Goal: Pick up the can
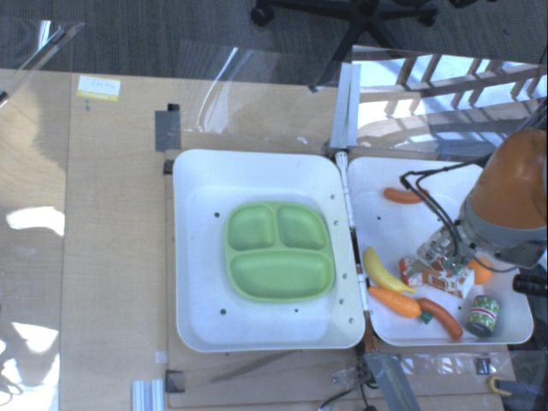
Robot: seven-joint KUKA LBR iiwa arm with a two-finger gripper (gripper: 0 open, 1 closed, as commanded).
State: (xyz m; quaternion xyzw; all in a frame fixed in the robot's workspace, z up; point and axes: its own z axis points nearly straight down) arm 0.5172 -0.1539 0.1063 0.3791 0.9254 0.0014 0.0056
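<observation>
Camera view shows the gripper (438,253) low in the right bin (374,178) over a red-and-white carton (437,278); whether it grips anything I cannot tell. The can (483,313) lies near the bin's front right corner, untouched, so this looks like the approach step. Next the arm must shift toward the can.

A pale green three-compartment plastic tray (279,251) lay in a white bin (197,229); the small green-labelled can (483,314) showed red patterning.

Two bins (257,165) (377,178), one tray (279,252), one banana (383,271), one can (484,314)
</observation>
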